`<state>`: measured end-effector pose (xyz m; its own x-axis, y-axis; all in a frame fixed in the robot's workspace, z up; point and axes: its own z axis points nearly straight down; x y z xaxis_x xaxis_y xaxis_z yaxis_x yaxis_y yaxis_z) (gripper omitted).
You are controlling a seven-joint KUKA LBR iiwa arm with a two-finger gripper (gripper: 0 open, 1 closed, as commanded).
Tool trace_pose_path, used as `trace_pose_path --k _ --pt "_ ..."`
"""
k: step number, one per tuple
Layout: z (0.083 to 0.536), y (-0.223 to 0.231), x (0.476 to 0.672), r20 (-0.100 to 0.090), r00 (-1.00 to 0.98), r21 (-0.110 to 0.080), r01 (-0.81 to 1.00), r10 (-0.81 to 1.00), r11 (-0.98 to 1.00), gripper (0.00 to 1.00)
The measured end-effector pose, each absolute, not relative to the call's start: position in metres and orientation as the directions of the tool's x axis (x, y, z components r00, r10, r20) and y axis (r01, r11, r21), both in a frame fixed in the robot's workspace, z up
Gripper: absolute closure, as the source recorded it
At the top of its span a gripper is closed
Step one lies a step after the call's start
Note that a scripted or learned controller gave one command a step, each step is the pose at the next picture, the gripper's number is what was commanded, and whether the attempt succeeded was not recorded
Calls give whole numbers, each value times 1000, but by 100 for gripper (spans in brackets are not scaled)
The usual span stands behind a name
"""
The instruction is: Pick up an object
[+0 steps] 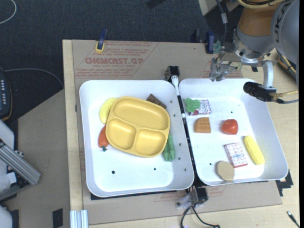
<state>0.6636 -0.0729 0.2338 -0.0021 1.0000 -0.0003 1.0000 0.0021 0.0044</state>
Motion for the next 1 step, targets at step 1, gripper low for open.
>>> trace_pose_path --k 1 --pt "217 -87 658 -1 1 -2 1000 1000 -1 100"
